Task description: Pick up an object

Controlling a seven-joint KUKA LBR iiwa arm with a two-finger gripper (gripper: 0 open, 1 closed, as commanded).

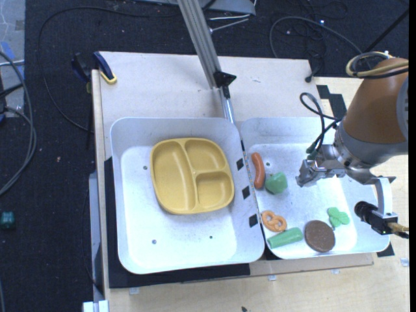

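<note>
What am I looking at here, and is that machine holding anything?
You are looking down at a slant from one fixed camera above a bench. The grey and orange shape on the right is a robot arm; at its tip is a small pincer for grasping, hanging over the right white bin. I see nothing between its fingers. That bin holds toy food: a sausage, a green chunk, a pretzel, a green stick, a brown disc and a small green piece. The left white bin holds a yellow divided plate.
</note>
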